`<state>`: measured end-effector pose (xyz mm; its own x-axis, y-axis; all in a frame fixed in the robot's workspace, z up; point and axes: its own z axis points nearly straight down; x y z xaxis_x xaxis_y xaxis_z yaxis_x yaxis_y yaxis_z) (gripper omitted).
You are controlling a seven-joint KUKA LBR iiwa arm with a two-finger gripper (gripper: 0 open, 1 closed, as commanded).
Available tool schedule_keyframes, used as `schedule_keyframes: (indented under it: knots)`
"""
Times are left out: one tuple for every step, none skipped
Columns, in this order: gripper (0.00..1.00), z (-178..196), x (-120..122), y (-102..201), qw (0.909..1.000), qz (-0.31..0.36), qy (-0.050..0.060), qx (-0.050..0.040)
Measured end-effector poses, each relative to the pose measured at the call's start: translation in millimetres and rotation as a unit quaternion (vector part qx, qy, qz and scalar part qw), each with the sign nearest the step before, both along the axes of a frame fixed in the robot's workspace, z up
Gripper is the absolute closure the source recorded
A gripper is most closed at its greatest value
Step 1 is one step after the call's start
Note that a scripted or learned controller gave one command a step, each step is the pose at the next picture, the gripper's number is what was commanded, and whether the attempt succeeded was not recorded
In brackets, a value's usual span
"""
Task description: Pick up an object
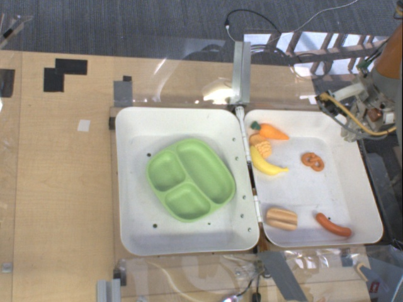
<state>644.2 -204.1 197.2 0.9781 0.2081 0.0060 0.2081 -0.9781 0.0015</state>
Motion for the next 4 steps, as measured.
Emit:
schedule_keyframes:
  knots:
    - [1.00, -22.0, 19.3, 0.6, 1.0000, 0.001, 0.002, 0.0000]
    - [1.00, -90.5, 12.2, 0.6, 0.9999, 0.011, 0.002, 0.0006]
    - [1.00, -19.7, 15.3, 0.1, 1.0000, 0.003, 0.001, 0.0002]
    - [1.00, -23.4, 16.3, 0.4, 1.0000, 0.001, 0.001, 0.0000]
